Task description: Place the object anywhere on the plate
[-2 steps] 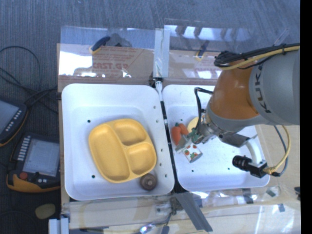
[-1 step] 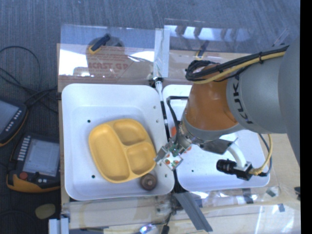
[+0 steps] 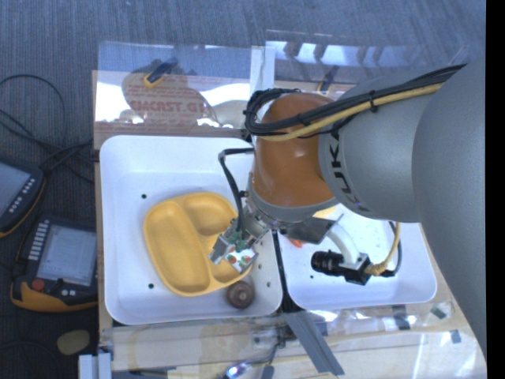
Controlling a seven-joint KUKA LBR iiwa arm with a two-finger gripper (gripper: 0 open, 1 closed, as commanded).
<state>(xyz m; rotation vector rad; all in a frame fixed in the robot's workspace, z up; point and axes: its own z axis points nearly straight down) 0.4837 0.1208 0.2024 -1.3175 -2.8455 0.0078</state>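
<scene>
Gripper [image 3: 233,249] over yellow divided plastic plate [image 3: 177,243] at 4 o'clock, clench unreadable; small brown round object [image 3: 241,294] beside plate at 5 o'clock.

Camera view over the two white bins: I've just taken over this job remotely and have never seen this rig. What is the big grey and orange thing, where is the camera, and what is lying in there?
The big grey body with the orange band is a robot arm, reaching in from the right. The single camera is fixed above the bench and looks down at a slant on two shallow bins that sit side by side.

The arm's two-finger gripper hangs over the right rim of a yellow plastic plate with compartments, which lies in the left white bin. A small brown round object rests on that bin's floor just outside the plate's lower right edge, so it is not on the plate. I cannot tell whether the gripper holds anything. The arm hides much of the right white bin.
</scene>
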